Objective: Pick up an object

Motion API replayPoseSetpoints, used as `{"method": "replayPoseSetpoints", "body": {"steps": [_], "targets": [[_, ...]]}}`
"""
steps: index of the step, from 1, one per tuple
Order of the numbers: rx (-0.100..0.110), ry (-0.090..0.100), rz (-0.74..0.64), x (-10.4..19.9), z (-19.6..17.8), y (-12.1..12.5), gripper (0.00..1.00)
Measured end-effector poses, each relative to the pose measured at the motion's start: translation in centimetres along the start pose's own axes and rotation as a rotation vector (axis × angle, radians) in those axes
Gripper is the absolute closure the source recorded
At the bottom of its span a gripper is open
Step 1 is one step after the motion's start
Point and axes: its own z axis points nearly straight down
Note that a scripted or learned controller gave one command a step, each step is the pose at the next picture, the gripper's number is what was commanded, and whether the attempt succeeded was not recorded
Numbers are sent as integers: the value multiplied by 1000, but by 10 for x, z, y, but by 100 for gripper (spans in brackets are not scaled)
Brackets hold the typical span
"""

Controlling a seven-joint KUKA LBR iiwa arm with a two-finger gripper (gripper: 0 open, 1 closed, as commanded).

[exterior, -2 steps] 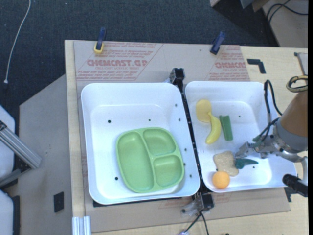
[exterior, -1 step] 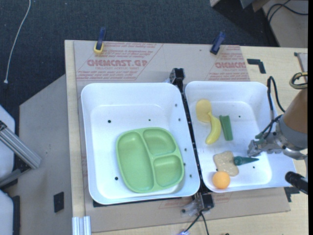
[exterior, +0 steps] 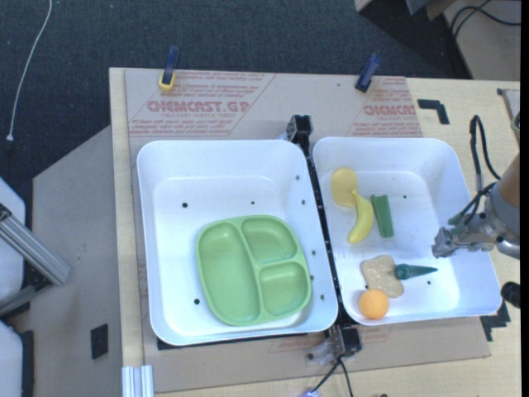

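Lying under both bins, a desk of pale board printed with red lettering is seen against dark carpet. A green three-compartment plate of smooth plastic is held in the left bin. In the right bin a yellow banana, green stick, beige slab, orange ball and teal cone are gathered. At the right edge, the pincer is seen low over the bin; its opening cannot be told.
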Motion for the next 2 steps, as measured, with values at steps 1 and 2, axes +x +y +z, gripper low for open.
{"method": "replayPoseSetpoints", "body": {"steps": [1, 2], "targets": [[-5, -2, -2, -2, -52, 12, 100], [-5, -2, -2, -2, -105, 13, 100]]}}
